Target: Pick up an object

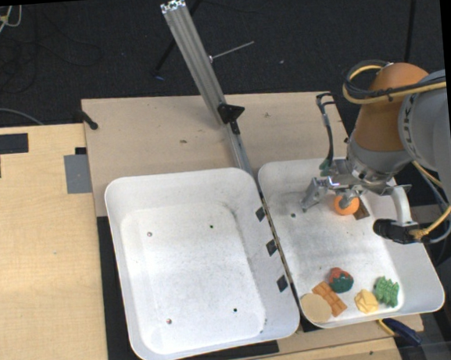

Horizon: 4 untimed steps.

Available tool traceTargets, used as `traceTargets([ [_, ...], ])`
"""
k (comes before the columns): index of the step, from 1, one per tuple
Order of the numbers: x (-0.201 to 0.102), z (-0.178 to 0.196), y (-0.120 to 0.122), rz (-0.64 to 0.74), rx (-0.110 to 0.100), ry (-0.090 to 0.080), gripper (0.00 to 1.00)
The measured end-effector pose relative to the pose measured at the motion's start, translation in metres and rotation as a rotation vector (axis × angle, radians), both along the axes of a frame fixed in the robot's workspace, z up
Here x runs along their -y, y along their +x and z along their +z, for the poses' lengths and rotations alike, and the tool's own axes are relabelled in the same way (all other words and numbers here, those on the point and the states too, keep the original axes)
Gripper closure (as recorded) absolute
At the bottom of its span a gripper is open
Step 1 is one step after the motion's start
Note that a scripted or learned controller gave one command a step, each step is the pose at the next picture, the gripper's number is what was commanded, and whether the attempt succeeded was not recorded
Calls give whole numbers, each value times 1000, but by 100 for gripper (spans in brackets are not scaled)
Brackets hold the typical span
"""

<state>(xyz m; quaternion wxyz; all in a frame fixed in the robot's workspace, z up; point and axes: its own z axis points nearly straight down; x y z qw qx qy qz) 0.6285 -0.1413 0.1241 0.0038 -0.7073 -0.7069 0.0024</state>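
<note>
In the right bin, my gripper hangs low over the back part, under the grey wrist with its orange band. It is open, with its fingers spread wide. A small orange ball-like object lies on the bin floor between them, closer to the right finger; the left finger stands apart from it. Nothing is clamped. Along the bin's front edge lie a tan disc, an orange strip, a red-and-green piece, a yellow piece and a green leafy piece.
The left bin sits beside the right one, with black clips along their shared edge. A slanted metal rail rises from the bench behind the bins. Cables hang by the arm on the right.
</note>
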Motion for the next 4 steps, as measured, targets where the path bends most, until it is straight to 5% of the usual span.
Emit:
traceTargets([
  [1, -2, -35, 0, -2, 4, -1, 0],
  [2, -1, -23, 0, -6, 5, -1, 100],
  [4, 14, 98, 6, 2, 14, -4, 100],
])
